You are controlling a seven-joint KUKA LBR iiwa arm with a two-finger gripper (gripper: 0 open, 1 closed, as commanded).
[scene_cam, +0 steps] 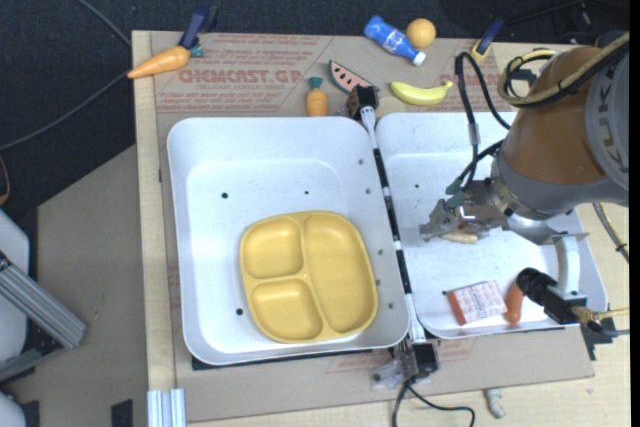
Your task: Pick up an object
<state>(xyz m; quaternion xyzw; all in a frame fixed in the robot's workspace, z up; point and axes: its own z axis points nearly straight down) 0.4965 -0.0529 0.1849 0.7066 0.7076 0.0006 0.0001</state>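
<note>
**Gripper low over a tan piece in the right bin**

Nearest us, a red-and-white packet point(473, 301) is lying by the near edge of the right bin point(430, 155), with a small orange piece point(514, 305) just beside it on its right. In the left bin point(200, 165) a yellow divided plate point(308, 273) is sitting toward the near side, showing three compartments.

We are taking the tan piece point(468, 237) as the target. It is looking small, long and low, pale tan going to yellow, and is lying about mid-bin in the right bin, farther from us than the packet and apart from it. Its left end is hiding under the gripper, so we are not naming it.

The gripper point(440, 223) is hanging at that left end, touching or just above; we cannot tell which, nor whether it is wide or narrow. The arm point(560, 125) is reaching in from the right, its orange band bulking over the bin's far right part and the wrist pointing down and leftward.

Beyond the bins, on the bench point(250, 65), a banana point(420, 93), a blue bottle point(392, 39) and a carrot point(160, 63) are lying.
</note>
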